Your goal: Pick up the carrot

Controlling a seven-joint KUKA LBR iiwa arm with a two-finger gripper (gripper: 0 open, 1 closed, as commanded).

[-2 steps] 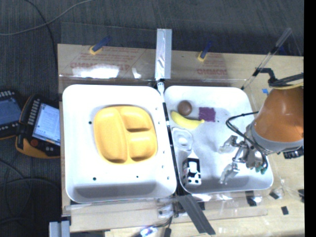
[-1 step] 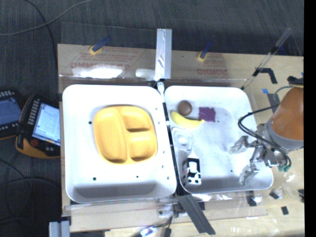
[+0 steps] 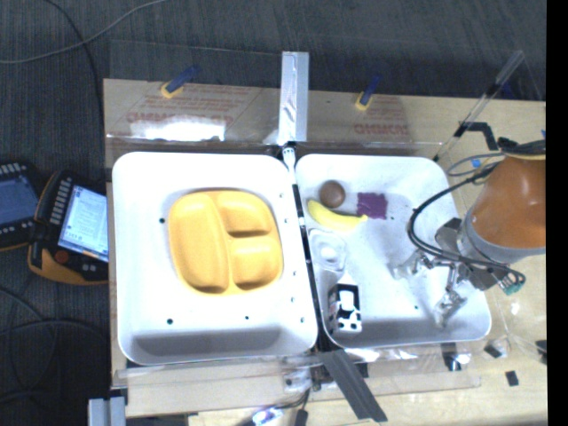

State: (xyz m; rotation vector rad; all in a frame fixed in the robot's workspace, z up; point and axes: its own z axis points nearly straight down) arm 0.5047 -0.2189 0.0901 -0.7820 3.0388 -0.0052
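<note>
Carrot: from where I stand I cannot tell where it lies. The gripper (image 3: 429, 287) hangs over the right bin (image 3: 395, 165) toward 4 o'clock, fingers spread with nothing between them. At 10 o'clock in that bin lie a banana (image 3: 335, 216), a brown ball (image 3: 332, 193) and a purple block (image 3: 373, 205).

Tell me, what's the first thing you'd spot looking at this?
The big yellow tray jumps out first, sitting in the left white bin. Next comes the robot arm's orange band at the right edge, with its gripper low over the right white bin. Near that bin's far left corner lie a banana, a brown ball and a purple block.
</note>
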